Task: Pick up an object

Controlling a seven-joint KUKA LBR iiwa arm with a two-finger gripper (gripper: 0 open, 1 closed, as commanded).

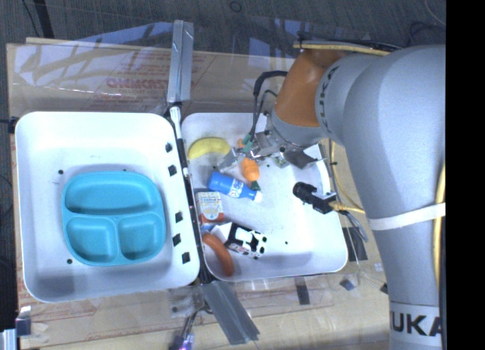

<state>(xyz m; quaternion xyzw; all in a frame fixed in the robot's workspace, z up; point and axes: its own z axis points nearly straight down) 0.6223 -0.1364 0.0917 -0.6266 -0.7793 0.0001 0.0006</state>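
My gripper (256,146) reaches down into the right bin (303,254) near its back left part. It hangs just above an orange carrot-like piece (249,168). A blue bottle with a white cap (233,186) lies right in front of that piece. A yellow banana (208,147) rests to the gripper's left, near the bin's wall. Nothing can be made out between the gripper and these objects that shows contact.
A small printed packet (210,205), a reddish sausage (218,254) and a black-and-white toy (248,240) lie in the right bin's front left. The left bin (45,144) holds a blue divided tray (114,216). The arm's grey body covers the right bin's right side.
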